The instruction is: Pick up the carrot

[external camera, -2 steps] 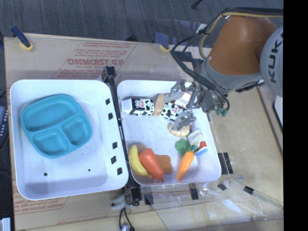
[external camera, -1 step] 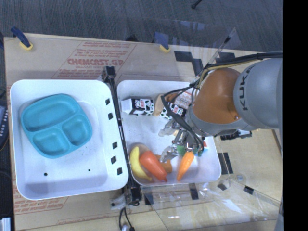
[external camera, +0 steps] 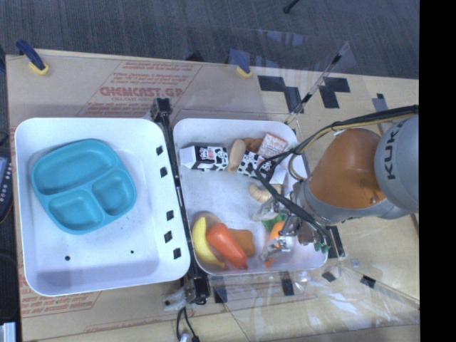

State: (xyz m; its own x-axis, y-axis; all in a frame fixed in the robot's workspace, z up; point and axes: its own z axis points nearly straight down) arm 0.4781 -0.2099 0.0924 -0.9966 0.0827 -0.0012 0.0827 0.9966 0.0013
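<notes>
Near edge of the right bin (external camera: pixel 313 262): hand (external camera: pixel 279 239), grip unclear, should settle squarely over the carrot (external camera: pixel 226 244).

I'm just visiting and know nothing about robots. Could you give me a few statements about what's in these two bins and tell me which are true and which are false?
1. The blue divided plate lies in the left bin. True.
2. The carrot sits on the blue plate. False: it lies in the right bin, near its front edge.
3. A yellow banana lies right beside the carrot. True.
4. The arm hangs over the left bin. False: it reaches over the right bin's right side.
5. A black-and-white cow-patterned carton lies towards the back of the right bin. True.
</notes>
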